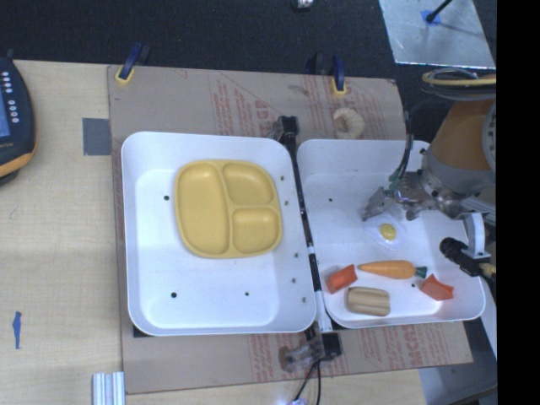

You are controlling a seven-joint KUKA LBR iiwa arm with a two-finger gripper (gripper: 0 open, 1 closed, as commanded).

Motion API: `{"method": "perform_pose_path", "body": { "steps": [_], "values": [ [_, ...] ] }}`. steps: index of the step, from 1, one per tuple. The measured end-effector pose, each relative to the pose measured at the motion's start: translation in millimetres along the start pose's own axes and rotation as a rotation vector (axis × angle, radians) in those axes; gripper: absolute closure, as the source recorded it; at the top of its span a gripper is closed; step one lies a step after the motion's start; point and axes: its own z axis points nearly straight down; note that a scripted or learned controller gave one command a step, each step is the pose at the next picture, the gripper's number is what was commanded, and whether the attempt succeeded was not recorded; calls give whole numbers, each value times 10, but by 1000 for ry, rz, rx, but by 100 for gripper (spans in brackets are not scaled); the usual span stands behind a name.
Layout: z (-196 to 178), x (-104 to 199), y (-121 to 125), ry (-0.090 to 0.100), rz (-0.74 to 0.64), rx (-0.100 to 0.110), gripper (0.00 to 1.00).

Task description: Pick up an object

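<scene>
The right bin [337,163] holds a small yellow item [388,232], an orange carrot [388,269], a red piece [341,278], another red piece [437,288] and a tan bread-like block [368,301]. My gripper [393,205] reaches in from the right and hangs just above the small yellow item. Its fingers are spread apart with nothing between them. The grey arm with the orange band [460,137] stands over the bin's right side.
The left bin [143,251] holds a yellow divided plate [228,207]. A black divider runs between the bins. A beige ring-shaped object [348,122] lies on the cardboard behind the right bin. A controller pendant [13,116] sits at far left.
</scene>
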Motion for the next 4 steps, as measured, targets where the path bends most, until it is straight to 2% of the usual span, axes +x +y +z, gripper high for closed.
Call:
{"method": "perform_pose_path", "body": {
  "steps": [1, 2, 3, 4],
  "values": [
    [194, -126, -303, -1, 4, 1, 0],
    [181, 224, 65, -3, 2, -5, 0],
    [-457, -362, -512, -1, 8, -2, 0],
    [205, 56, -143, -1, 0, -2, 0]
  ]
}}
